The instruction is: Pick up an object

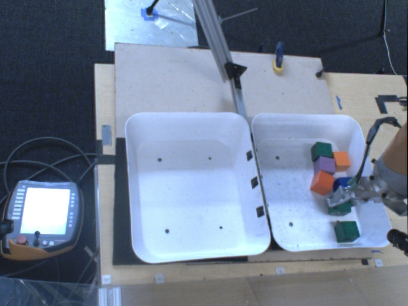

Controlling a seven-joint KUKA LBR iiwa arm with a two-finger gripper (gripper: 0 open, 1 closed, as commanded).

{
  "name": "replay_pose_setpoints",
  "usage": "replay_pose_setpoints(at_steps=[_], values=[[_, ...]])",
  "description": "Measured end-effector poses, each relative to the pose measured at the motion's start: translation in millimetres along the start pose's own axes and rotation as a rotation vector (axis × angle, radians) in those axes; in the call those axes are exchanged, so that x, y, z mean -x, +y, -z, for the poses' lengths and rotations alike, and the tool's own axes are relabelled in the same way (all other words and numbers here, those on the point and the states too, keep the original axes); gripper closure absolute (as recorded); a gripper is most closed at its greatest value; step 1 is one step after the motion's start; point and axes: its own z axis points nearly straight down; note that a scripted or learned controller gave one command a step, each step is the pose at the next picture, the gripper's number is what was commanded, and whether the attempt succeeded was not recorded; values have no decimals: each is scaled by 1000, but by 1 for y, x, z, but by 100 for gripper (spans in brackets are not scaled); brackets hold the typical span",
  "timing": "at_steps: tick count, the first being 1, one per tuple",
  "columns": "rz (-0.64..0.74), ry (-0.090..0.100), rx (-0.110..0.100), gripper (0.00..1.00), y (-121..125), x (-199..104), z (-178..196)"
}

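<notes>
I am seeing the arm (392,171) reaching in from the right, its hand (341,199) lying low inside the right bin (287,171), just beside a cluster of blocks: a green block (321,150), purple block (324,165), two orange blocks (322,183) and a blue one (342,183). I cannot tell the hand's opening. Another green block (347,231) is sitting nearer the front wall.

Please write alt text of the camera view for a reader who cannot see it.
The arm's pincer is low in the right bin, among a cluster of small blocks near the bin's right side: green, orange, purple, a larger orange block and a blue one. Another green block lies apart, nearer the front. The left bin sits beside it.
</notes>
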Motion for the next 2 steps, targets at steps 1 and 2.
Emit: replay_pose_setpoints(at_steps=[1,2], values=[[2,0,1,100,6,-8,54],[1,-1,2,100,9,-7,108]])
